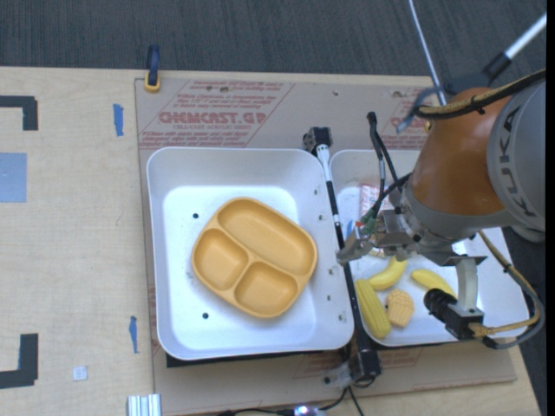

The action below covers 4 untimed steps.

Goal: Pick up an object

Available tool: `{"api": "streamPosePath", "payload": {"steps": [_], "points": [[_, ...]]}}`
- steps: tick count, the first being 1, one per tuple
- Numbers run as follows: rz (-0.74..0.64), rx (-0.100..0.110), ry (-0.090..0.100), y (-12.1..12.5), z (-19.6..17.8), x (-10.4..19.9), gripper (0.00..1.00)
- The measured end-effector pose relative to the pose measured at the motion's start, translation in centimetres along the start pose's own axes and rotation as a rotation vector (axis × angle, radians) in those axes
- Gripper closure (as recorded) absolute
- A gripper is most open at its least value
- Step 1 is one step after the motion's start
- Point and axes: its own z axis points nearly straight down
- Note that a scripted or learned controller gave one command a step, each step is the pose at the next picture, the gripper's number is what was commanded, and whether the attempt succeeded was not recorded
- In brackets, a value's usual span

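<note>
Arm hangs over right bin, lower right of frame, likely lining up a grab. Gripper near bin's left wall; jaw state: cannot tell. Below it lie corn, banana, cracker. Left bin holds yellow tray.

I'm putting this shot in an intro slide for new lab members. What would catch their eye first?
Most likely the yellow-orange plastic divided plate with three compartments, lying alone in the left shallow white bin. Next, the bulky grey arm with its orange band reaching in from the right over the right white bin, where small yellow toy foods cluster near the front: a corn cob, a banana and a waffle-patterned piece.
</note>
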Motion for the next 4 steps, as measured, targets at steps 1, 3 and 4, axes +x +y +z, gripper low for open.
{"api": "streamPosePath", "payload": {"steps": [1, 3, 4], "points": [[0.000, 0.000, 0.000, 0.00, 0.00, 0.00, 0.00], [0.000, 0.000, 0.000, 0.00, 0.00, 0.00, 0.00], [0.002, -0.002, -0.001, 0.06, -0.05, -0.12, 0.00]]}}
